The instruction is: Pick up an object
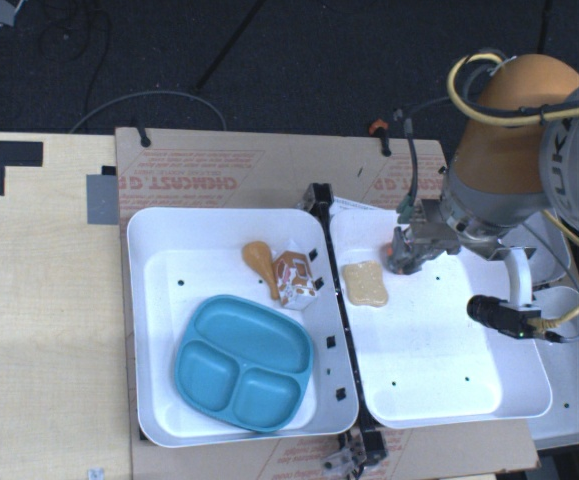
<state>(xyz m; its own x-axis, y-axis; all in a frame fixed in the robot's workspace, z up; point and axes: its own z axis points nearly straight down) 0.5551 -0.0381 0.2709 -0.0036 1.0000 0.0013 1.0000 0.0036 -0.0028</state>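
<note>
Bins first: we saw two shallow white bins side by side on the bench, the left bin [149,268] and the right bin [469,388], parted by a black divider [331,298]. In the left bin lay a blue sectioned plate [244,363], tilted toward the near corner. Beyond it, against the divider wall, sat a small brown and white carton [295,278], with a wooden spoon [262,265] lying just beside it on its left, the two touching or nearly so.

In the right bin we found a pale, flat, sponge-like block [365,284] near the divider, resting on the bin floor. The gripper [406,256] stood just to the right of that block, low over the floor of the same bin, apart from the block rather than over it. We could not tell how its jaws stood; the dark metal of the wrist hid them, and we saw nothing held there.

Behind it rose the grey arm with its orange band [514,118], reaching in from the right. A black cylindrical part [499,315] jutted over the bin's right side.
</note>
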